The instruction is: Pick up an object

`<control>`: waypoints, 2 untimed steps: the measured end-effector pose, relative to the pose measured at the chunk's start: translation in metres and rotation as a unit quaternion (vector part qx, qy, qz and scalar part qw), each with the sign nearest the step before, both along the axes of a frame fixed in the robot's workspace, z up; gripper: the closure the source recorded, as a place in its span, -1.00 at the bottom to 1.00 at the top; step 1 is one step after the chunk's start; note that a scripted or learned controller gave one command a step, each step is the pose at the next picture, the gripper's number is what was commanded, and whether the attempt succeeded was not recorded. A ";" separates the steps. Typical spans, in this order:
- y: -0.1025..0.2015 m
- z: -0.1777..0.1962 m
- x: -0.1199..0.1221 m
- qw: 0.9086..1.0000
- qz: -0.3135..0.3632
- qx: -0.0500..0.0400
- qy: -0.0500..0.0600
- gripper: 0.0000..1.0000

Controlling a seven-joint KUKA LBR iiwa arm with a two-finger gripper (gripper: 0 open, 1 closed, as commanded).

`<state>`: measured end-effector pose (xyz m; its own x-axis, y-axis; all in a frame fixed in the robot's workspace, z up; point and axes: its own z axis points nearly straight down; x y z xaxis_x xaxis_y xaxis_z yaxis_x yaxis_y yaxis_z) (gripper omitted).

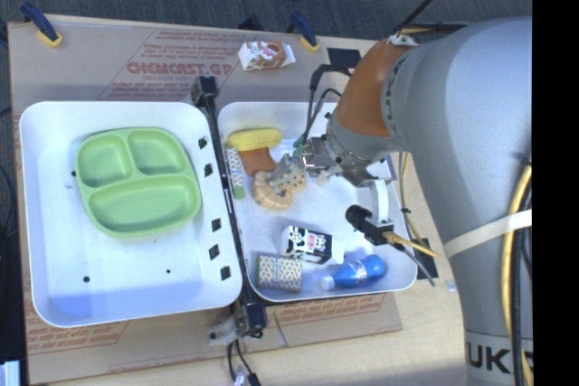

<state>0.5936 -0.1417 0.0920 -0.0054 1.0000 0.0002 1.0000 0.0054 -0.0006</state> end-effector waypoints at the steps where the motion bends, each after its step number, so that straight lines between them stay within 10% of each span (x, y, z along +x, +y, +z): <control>1: 0.023 -0.001 0.060 1.000 -0.002 0.000 0.009 -1.00; 2: 0.024 0.009 0.060 1.000 0.002 0.000 0.009 1.00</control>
